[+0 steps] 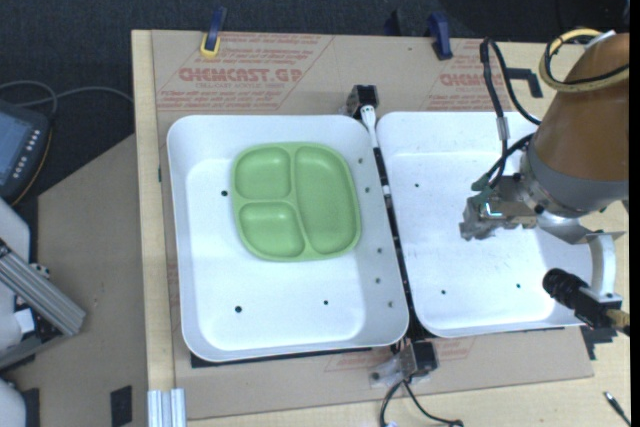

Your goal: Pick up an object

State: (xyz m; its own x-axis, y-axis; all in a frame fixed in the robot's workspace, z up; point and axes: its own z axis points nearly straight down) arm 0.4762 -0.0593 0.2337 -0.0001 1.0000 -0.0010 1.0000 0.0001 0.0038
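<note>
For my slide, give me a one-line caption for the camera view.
Claw over the right bin; green divided plate lies in the left bin.

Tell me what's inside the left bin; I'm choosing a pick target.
A green divided plate lies in the left bin. The bin floor beneath the plate is covered. The gripper is over the right bin.

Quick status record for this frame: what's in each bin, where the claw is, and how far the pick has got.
left bin: holds a green divided plate, three compartments, lying flat
right bin: the claw is over it
claw vs plate: apart, in different bins
claw contents: nothing visible in it
arm: enters from the right
pick status: plate not yet lifted
</note>
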